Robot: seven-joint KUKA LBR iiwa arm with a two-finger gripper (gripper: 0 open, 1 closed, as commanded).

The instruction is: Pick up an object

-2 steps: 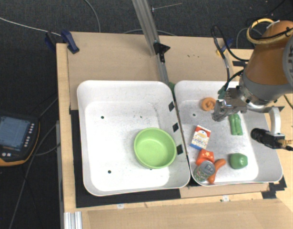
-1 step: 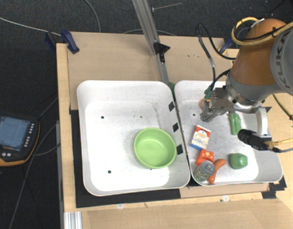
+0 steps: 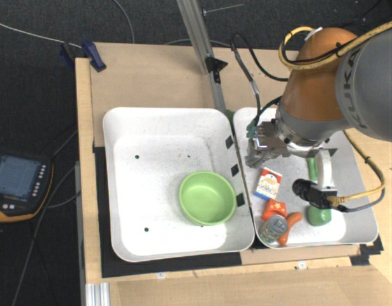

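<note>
Bowl (image 3: 208,198) near right wall, left bin (image 3: 145,171).

left bin (image 3: 151,171): bowl (image 3: 208,198), front-right corner | right bin (image 3: 348,190): carton (image 3: 268,185) just behind small items (image 3: 276,209) (by its left wall)

A light green bowl (image 3: 207,198) sits upright in the left bin (image 3: 151,164), on its near right side. In the right bin (image 3: 352,204), a small white, orange and blue box (image 3: 268,185) lies flat by the left wall. Just nearer lie an orange bit (image 3: 276,208), a round grey tin (image 3: 272,229) and an orange carrot shape (image 3: 289,223). A green thing (image 3: 319,217) lies to their right.
</note>
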